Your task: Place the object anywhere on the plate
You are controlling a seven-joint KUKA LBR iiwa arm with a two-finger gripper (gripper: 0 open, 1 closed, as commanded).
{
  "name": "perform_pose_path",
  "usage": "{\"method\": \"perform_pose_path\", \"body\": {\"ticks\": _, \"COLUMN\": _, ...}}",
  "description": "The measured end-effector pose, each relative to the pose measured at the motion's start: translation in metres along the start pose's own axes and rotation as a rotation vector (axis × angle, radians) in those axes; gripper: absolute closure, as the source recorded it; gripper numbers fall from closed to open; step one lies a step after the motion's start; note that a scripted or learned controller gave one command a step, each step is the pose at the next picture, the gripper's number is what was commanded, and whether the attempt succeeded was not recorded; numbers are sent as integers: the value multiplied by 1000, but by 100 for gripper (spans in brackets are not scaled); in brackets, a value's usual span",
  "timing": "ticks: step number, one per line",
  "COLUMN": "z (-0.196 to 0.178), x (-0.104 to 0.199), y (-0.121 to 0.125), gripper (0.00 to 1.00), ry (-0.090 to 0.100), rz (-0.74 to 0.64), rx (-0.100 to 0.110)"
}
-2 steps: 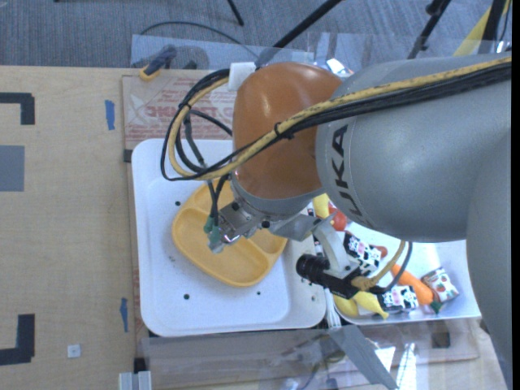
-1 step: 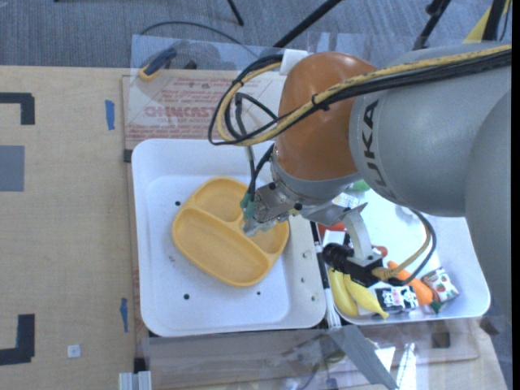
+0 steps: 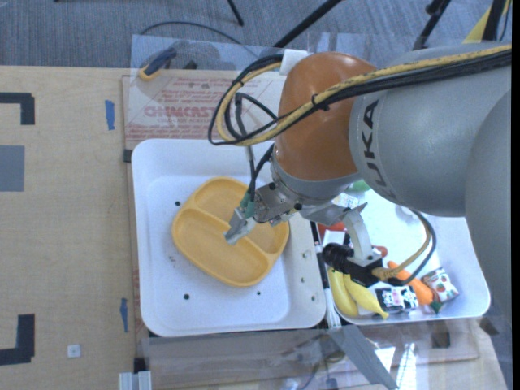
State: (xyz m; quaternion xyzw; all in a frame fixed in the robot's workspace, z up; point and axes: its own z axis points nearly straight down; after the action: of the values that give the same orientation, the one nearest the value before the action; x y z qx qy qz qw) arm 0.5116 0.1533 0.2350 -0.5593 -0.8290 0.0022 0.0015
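The arm point(image 3: 406, 120) fills the right and middle of the view, grey with a broad orange band, reaching in from the right and bending down over the left bin. Under everything lies the bench point(image 3: 57, 218), pale wood with black and grey markings at its left. Two white bins sit on it side by side: the left bin point(image 3: 154, 218) holds a yellow plate point(image 3: 203, 246) with dividing ridges, lying flat near the bin's middle; the right bin point(image 3: 471, 291), largely covered by the arm, holds a cluster of small things at its near end — a banana point(image 3: 355, 295), something orange point(image 3: 418, 287) and a small carton point(image 3: 443, 287) beside it. The end effector point(image 3: 241, 223) hangs over the right part of the plate, its tip at or just above the plate's surface; whether its fingers are apart or closed cannot be told, and no object can be made out in them.
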Motion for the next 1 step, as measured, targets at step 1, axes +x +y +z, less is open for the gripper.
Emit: {"method": "perform_pose_path", "body": {"ticks": 1, "z": -7, "x": 0, "y": 1, "gripper": 100, "ry": -1, "rz": 0, "rx": 2}}
